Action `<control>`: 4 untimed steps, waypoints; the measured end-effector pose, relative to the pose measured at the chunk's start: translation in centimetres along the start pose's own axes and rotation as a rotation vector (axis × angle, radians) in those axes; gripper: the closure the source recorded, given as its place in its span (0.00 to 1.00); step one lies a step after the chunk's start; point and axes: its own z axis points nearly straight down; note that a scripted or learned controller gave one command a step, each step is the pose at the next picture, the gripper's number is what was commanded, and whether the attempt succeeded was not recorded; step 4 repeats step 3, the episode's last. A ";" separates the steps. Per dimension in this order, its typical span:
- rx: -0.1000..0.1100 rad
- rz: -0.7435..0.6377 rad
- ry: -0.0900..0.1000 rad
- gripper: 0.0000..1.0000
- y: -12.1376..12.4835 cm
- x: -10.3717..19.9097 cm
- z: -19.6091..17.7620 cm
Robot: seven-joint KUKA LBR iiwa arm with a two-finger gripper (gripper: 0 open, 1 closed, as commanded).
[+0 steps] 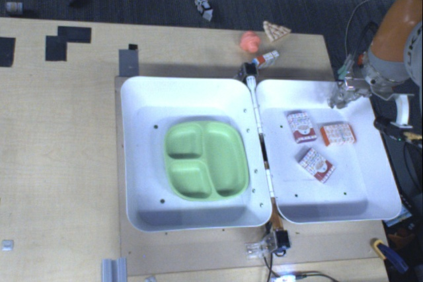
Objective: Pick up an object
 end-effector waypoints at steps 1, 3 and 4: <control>0.000 0.000 0.000 1.00 0.0 0.0 0.0; -0.003 0.000 0.002 1.00 0.1 7.4 -11.8; -0.003 0.000 0.002 1.00 0.1 7.4 -11.8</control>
